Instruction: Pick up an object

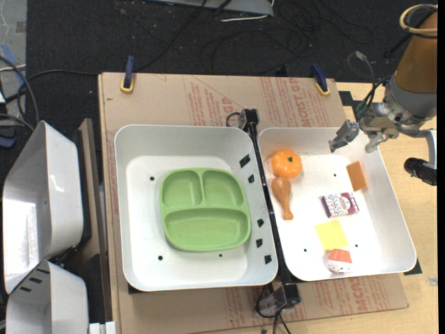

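**White bins, two, with contents and arm**

White left bin [132, 207] — holds one green tray [206, 209] with three compartments, lying flat near the middle of the floor. Small black marks dot the bin's right wall.

White right bin [396, 221] — touching the left bin along a shared edge. Contents, far to near:
- orange pumpkin [286, 164], far-left corner of the floor;
- tan drumstick [282, 195], just near of the pumpkin and touching it, thick end far, thin end near;
- orange-brown block [357, 176], right side, well apart from the pumpkin;
- purple-and-white carton [339, 204], lying flat between the drumstick and the right wall;
- yellow square [332, 234], flat, just near of the carton;
- red-and-white item [338, 259], by the near wall, too small to identify.

Gripper [359, 137] — over the far-right corner of the right bin, above the rim; two fingers spread apart, nothing between them. The block is the nearest item, just near of the fingers. Grey wrist and orange band [421, 61] rise to the far right.

Bench [188, 99] — brown board under both bins, two clamps on its far edge. Black floor with cables beyond.
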Controlling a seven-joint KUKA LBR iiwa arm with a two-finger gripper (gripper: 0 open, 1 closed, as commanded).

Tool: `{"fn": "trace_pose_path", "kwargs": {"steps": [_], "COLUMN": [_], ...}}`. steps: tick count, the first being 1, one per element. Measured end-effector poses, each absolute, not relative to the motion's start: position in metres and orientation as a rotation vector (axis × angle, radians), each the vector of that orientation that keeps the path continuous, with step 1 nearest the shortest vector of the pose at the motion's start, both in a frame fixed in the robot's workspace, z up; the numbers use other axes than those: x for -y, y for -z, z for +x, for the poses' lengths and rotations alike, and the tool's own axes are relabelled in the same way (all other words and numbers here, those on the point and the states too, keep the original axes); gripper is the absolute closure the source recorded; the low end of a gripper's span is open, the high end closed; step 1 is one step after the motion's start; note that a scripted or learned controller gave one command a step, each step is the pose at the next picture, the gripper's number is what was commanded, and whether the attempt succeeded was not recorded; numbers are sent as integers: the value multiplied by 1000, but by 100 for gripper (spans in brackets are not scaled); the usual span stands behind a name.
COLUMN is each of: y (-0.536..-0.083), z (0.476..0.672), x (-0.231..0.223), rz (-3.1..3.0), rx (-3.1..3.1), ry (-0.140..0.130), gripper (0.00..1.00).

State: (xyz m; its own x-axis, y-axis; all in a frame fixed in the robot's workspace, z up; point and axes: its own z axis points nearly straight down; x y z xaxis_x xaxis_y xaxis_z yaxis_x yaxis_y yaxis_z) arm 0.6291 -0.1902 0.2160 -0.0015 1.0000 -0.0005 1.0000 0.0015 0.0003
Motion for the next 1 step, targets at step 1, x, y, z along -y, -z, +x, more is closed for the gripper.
{"fn": "trace_pose_path", "kwargs": {"steps": [1], "y": [-298], "z": [560], "x": [219], "rz": [2225], "rx": [-2213], "ry": [0], "gripper": [0]}}
